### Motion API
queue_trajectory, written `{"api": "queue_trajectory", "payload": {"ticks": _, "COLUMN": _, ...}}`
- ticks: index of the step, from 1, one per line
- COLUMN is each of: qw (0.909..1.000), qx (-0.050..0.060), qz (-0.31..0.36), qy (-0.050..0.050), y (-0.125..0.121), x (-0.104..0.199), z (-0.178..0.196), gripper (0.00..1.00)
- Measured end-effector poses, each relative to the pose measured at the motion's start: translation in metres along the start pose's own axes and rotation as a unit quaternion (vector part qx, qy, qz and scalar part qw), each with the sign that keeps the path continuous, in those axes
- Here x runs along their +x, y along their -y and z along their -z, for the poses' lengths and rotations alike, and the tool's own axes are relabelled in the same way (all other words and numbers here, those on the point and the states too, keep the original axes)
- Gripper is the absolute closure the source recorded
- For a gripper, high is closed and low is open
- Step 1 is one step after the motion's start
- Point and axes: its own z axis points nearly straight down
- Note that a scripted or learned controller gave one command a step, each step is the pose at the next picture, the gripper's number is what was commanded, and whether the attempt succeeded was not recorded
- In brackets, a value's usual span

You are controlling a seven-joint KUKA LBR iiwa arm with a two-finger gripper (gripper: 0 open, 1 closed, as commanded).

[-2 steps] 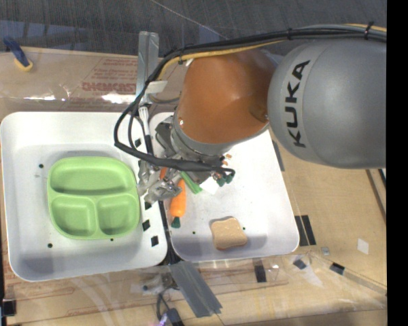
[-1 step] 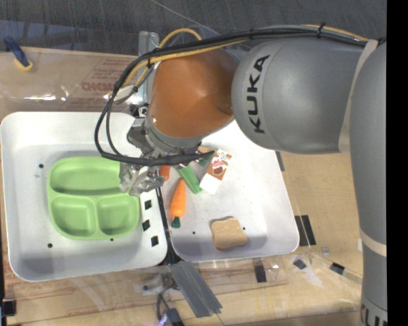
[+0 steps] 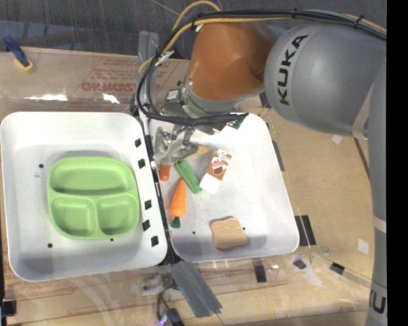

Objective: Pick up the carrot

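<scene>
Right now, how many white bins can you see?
2: one bin on the left holds a green tray; the other sits beside it, holding the carrot.

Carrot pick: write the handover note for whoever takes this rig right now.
Gripper: low in the right white bin, near its left wall, above the things there. Whether its fingers are open or shut cannot be made out; nothing is seen held.
Long orange carrot with a green tip: lies on the right bin's floor by the left wall, just below the gripper.
Nearby: a green stick-shaped piece, a small orange piece, a white and red-brown wedge, a tan bread-like slice. A green divided plate sits in the left white bin.
Done: nothing confirmed.
Left: grasp and lift the carrot.
</scene>
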Motion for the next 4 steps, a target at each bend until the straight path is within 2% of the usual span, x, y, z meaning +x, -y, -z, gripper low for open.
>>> {"api": "queue_trajectory", "payload": {"ticks": 1, "qw": 0.9989, "qx": -0.001, "qz": 0.047, "qy": 0.0, "y": -0.085, "x": 0.092, "z": 0.012, "gripper": 1.0}}
{"api": "queue_trajectory", "payload": {"ticks": 2, "qw": 0.9524, "qx": -0.001, "qz": 0.305, "qy": 0.001, "y": -0.06, "x": 0.051, "z": -0.001, "gripper": 1.0}}
{"api": "queue_trajectory", "payload": {"ticks": 3, "qw": 0.9964, "qx": -0.002, "qz": 0.085, "qy": -0.001, "y": -0.101, "x": 0.119, "z": 0.0, "gripper": 1.0}}
{"api": "queue_trajectory", "payload": {"ticks": 4, "qw": 0.9924, "qx": -0.003, "qz": 0.123, "qy": 0.0, "y": -0.141, "x": 0.051, "z": -0.001, "gripper": 1.0}}
